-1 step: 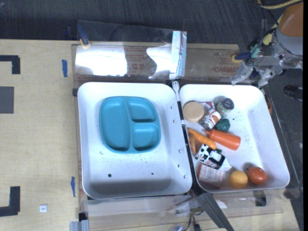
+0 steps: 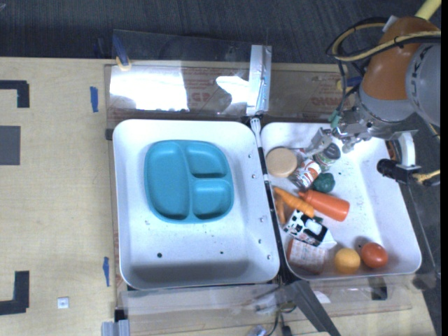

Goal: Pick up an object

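Gripper [image 2: 327, 145] sits low in the right bin [image 2: 392, 208], at its far side, arm coming in from the right edge with the orange band up top; finger spread can't be made out at this angle, and nothing is visibly caught by it, so no hold is claimed. No single target is named, so any loose item counts; all the candidates are crowded along that bin's left half. Just below and left of the tool lies a small labelled can [image 2: 306, 174], tipped on its side, apparently the closest thing to the tip and the likely target. Left of the tool is a tan round disc [image 2: 282, 162]; directly below, a dark green blob [image 2: 323, 183], then an orange carrot-shaped piece [image 2: 324, 204] lying across. Further below: a black-and-white patterned item [image 2: 306, 225], a red-printed white packet [image 2: 306, 253], an orange fruit [image 2: 346, 260] and a red tomato-like ball [image 2: 374, 255]. Clutter looks dumped at random, pieces touching, which makes a clean grasp harder. Left bin [image 2: 133, 208], well away to the tool's left, holds a blue divided tray [image 2: 187, 179], flat. Can and packet carry print, too small to read; no brand is legible.
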Controlling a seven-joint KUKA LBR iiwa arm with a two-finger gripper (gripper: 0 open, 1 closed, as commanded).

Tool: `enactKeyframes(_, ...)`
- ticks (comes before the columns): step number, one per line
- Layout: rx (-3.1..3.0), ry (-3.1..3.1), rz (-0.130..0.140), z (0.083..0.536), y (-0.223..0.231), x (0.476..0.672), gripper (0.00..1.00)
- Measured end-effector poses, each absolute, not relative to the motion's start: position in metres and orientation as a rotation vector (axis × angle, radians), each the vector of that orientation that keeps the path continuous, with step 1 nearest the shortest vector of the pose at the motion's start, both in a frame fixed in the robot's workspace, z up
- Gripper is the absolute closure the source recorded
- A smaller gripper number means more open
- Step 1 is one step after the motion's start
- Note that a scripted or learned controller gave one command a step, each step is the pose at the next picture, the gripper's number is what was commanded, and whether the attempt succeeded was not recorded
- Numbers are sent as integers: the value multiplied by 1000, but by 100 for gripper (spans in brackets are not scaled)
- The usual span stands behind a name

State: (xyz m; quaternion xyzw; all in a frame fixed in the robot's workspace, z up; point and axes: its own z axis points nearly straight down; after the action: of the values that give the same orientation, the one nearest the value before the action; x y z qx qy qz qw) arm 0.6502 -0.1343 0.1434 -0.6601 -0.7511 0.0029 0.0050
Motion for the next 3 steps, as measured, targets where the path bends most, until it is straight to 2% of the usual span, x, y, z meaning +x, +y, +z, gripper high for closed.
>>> enactKeyframes(1,-2077,-2364,-4,162,-135,655,100)
enactKeyframes(2,-2305,-2142,-7,222,-93,639,100)
enactKeyframes(3,-2305,-2139,-2,220,-94,639,0)
